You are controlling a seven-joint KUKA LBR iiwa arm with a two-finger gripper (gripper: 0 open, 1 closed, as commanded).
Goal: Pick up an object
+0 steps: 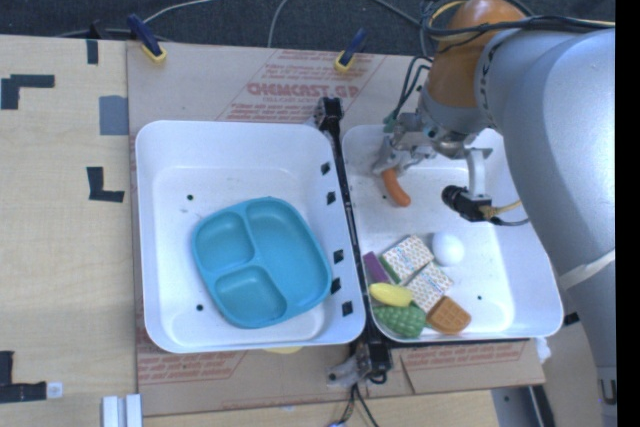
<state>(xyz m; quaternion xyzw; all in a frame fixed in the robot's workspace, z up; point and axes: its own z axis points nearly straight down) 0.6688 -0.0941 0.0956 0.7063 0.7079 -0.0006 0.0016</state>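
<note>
My gripper (397,161) hangs low over the far left part of the right bin (520,265). A small orange carrot-like piece (398,189) lies on the bin floor directly under it, its upper end touching or just beneath the gripper tip. Near the front of the same bin lies a cluster: a white ball (447,248), two patterned square blocks (407,257) (428,287), a purple piece (375,267), a yellow banana-shaped piece (390,295), a green knobbly piece (403,319) and an orange waffle-like piece (449,315).
The left bin (160,165) holds a blue divided plate (260,260). A black divider (338,195) runs between the bins. The grey arm (560,135) covers the right bin's far right side. Cables and clamps (350,50) lie beyond the bins.
</note>
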